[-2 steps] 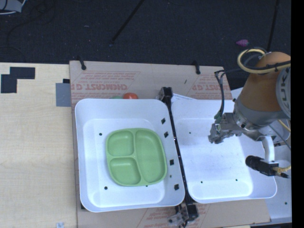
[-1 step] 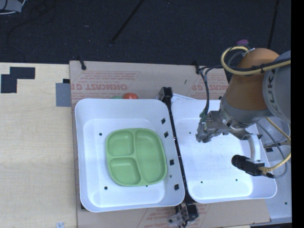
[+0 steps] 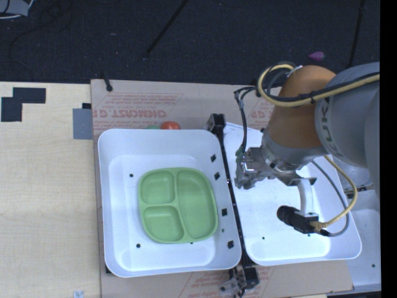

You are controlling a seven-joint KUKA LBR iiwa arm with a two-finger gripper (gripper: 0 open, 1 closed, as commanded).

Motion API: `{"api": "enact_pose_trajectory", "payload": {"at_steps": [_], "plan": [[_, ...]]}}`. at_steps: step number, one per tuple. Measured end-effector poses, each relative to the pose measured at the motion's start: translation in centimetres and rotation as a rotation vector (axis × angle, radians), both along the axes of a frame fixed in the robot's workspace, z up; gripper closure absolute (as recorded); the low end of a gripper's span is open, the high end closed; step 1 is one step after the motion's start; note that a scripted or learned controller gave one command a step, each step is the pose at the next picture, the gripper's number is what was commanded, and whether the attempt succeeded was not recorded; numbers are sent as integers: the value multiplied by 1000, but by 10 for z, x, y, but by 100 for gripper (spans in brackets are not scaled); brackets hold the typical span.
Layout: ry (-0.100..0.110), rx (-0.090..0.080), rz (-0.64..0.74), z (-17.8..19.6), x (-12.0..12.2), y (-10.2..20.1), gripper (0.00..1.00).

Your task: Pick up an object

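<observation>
A: Start with the thing to be picked. What's on offer?

B: A green divided plate point(image 3: 178, 205), lying flat in the middle of the left bin point(image 3: 118, 166), a little nearer that bin's right wall than its left. Three compartments, a raised rim, nothing in it that I can see.

A: And the gripper?

B: The gripper point(image 3: 243, 177) hangs low over the right bin point(image 3: 347, 244), close to that bin's left wall and toward its far edge. So the plate sits across the divider between the two bins, to the gripper's left and a bit nearer the front edge. They are apart, not touching.

A: Open or closed?

B: I cannot tell; cables and the wrist body clutter that spot.

A: Then how should the step go, in your judgement?

B: Lift clear of the divider first, cross into the left bin, and come down on the plate's rim instead of its flat middle. A shallow plate gives two fingers little to bite, so the right-hand rim, the nearest one, looks the best hold: one finger inside, one outside.

A: Risks?

B: I'd guess the plate sliding along the bin floor or tipping out of a shallow pinch.
</observation>
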State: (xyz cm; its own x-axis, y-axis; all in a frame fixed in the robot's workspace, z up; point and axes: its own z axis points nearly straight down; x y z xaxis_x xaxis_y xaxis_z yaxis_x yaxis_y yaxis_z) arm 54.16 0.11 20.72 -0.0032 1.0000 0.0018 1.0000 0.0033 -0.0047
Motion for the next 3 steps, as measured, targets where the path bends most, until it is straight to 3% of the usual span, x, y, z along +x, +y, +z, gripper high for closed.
{"api": "enact_pose_trajectory", "payload": {"at_steps": [2,3], "plan": [[-2,0,0,3,-2,94,100],[-1,-2,-2,2,-2,92,0]]}}
